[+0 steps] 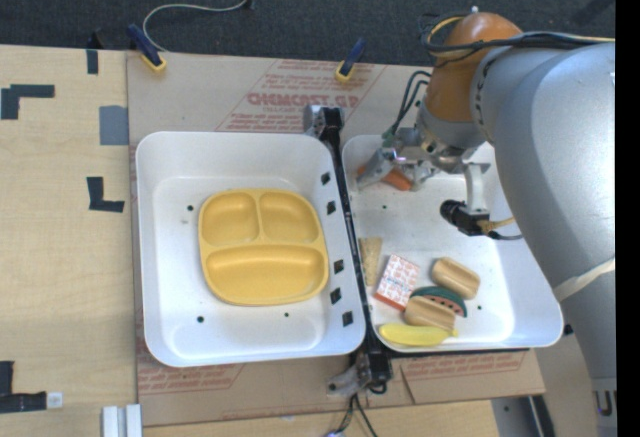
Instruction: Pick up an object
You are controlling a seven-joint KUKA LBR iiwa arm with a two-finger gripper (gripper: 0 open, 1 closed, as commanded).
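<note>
Gripper [392,168] sits low at upper right, by a small orange toy [400,181]. Can't tell its grip. Toy prob. light & hard; pinch across middle.

Small orange object [399,180], right bin's far end

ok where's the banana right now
In the camera view the banana lies at the front edge of the right bin, just below the toy sandwich and away from the gripper at the bin's back.
</note>
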